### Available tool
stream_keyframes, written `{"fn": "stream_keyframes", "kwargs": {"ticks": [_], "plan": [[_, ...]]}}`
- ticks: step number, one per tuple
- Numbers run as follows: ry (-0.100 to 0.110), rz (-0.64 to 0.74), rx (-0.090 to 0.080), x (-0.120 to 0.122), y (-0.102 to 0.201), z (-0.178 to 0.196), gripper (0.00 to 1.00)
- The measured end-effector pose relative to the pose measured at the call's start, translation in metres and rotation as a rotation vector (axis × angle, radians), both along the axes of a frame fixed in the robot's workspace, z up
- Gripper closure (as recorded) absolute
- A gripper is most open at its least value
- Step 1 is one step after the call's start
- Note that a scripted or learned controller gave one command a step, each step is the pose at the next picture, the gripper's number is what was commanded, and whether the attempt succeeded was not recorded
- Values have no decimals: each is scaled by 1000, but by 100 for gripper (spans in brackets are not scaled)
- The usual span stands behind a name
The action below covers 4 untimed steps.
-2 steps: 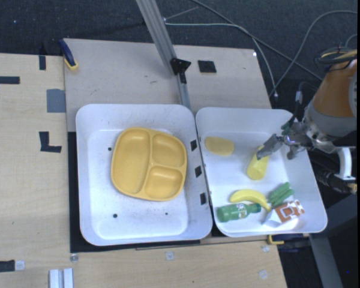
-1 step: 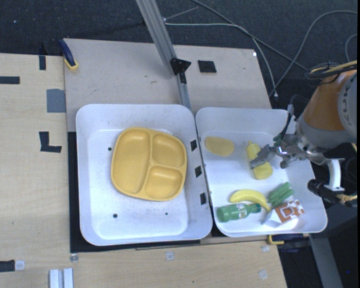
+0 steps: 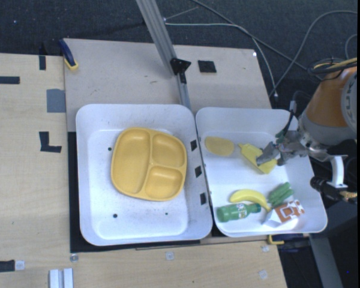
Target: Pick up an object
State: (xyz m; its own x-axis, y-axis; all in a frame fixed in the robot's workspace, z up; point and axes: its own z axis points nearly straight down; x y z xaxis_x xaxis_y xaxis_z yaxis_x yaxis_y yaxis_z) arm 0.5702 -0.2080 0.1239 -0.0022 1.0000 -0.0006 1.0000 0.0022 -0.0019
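Yellow wedge-shaped piece (image 3: 252, 156) in right bin (image 3: 300, 122), long axis diagonal, far-left to near-right, smooth plastic look, gripper (image 3: 270, 156) at its near-right end, jaws' state cannot tell, yellow sectioned plate (image 3: 149, 163) in left bin (image 3: 90, 179).

Glossy plastic yellow tray (image 3: 149, 164), smooth white bins (image 3: 138, 230), matt wooden bench (image 3: 24, 179), shiny banana (image 3: 252, 197)
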Motion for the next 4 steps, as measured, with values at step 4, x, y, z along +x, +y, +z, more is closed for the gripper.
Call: {"fn": "stream_keyframes", "kwargs": {"ticks": [4], "plan": [[-1, 4, 2, 30, 99, 89, 100]]}}
